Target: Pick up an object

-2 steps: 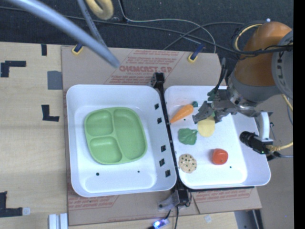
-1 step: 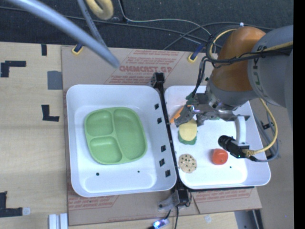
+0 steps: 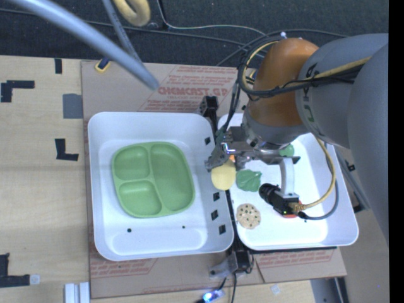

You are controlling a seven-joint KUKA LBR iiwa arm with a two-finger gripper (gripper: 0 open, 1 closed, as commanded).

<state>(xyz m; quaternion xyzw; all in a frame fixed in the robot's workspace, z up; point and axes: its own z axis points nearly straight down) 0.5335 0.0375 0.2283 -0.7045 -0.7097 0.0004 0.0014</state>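
Note:
My gripper (image 3: 222,164) hangs over the seam between the two bins, below the arm's orange band. A pale yellow rounded object (image 3: 222,178) sits right at its tips, over the rims of both bins rather than on a bin floor, so it looks held. Just right of it, a green leafy piece (image 3: 249,180) lies in the right bin (image 3: 328,232). A round speckled cookie (image 3: 249,216) lies nearer the front of that bin. The arm hides the back of the right bin.
A green divided plate (image 3: 153,178) lies in the left bin (image 3: 107,232). A black cable fitting (image 3: 278,199) with a yellow lead hangs off the wrist over the right bin. A grey pole (image 3: 82,30) crosses the top left.

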